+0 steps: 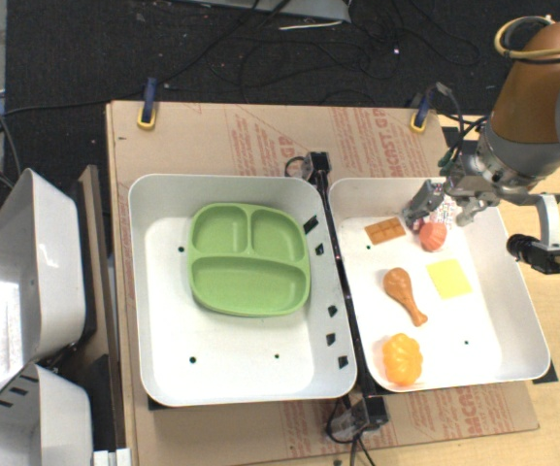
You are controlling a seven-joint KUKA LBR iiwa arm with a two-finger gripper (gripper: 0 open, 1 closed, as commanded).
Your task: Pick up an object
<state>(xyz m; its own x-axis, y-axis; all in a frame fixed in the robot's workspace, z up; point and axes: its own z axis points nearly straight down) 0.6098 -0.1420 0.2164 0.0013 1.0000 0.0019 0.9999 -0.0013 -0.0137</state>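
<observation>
Gripper (442,212) low over far end of right bin (512,304), pink-red toy (434,237) directly beneath and just near of the jaws, seemingly touching; whether the jaws are parted or closed I cannot tell.

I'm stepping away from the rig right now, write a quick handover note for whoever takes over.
Gripper: low over the back of the right bin, right at the pink toy. I cannot tell whether it has a grip.
Right bin also holds: cracker, yellow square, drumstick, orange toy, all lying loose on the floor.
Left bin: green divided plate, nothing on it.
Done: the arm has reached the pink toy.
Left: no object is seen lifted yet; confirm a grasp, then raise it.
</observation>
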